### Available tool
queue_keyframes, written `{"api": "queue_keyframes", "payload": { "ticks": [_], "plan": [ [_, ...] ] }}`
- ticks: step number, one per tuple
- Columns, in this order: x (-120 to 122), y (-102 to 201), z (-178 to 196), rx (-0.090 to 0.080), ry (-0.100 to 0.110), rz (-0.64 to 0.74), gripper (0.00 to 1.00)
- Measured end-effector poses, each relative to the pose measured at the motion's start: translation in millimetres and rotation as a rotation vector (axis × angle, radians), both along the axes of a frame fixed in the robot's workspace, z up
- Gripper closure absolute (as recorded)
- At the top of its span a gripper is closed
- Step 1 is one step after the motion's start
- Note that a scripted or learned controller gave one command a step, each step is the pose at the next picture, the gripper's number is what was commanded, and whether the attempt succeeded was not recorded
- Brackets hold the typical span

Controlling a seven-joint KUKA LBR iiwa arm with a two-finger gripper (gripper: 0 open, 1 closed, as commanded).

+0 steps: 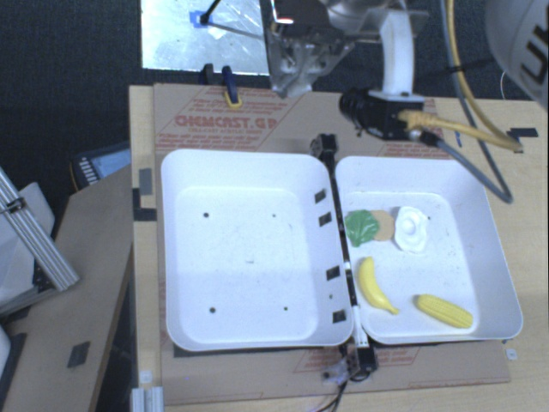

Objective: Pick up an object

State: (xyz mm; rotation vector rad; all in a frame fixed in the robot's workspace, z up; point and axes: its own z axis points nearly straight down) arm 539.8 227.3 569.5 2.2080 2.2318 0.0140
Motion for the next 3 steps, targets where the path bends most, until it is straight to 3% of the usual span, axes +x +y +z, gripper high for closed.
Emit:
{"api": "queue_keyframes", "payload": {
  "ticks": [1, 2, 3],
  "plan": [
    [0.0, 0.0, -0.5, 0.0, 0.001, 0.0, 0.0],
    [0.1, 0.1, 11.3, 0.001, -0.002, 0.002, 1.0],
    [-55.4, 7.6, -36.7, -0.005, 0.012, -0.005, 1.0]
  ]
}}
